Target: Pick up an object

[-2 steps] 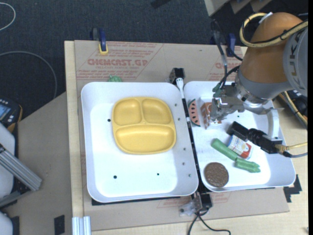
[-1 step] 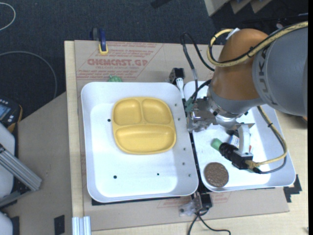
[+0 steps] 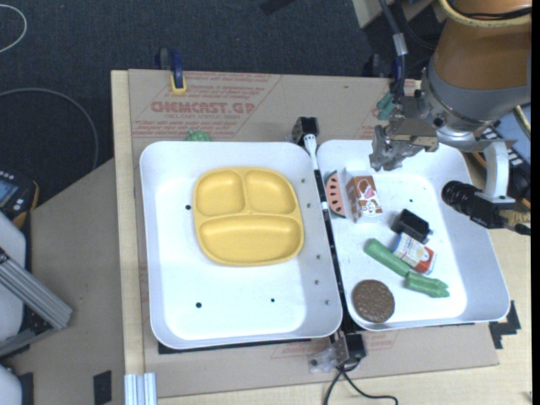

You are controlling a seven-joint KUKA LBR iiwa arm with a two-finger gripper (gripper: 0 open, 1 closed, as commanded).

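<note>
Hovering: tool (image 3: pixel 390 154) hangs over the far end of the right bin (image 3: pixel 472 306), nothing between its fingers; spread or pressed together, I cannot tell.
Targets: small carton (image 3: pixel 365 197) just below the tool, beside a watermelon slice (image 3: pixel 337 194); green pod (image 3: pixel 404 268), red-and-white packet (image 3: pixel 415 251) with a black piece (image 3: pixel 413 224) on it, and brown disc (image 3: pixel 372 299) lie nearer.
Method: judging by position, the carton is the closest pick; drop straight, fingers straddling its 2 long sides.
Edges: carton sits near the divider between the 2 bins; keep fingers off that rim.
Room: the far right of the bin is bare; the left bin (image 3: pixel 169 251) holds a yellow tray (image 3: pixel 248 215).
</note>
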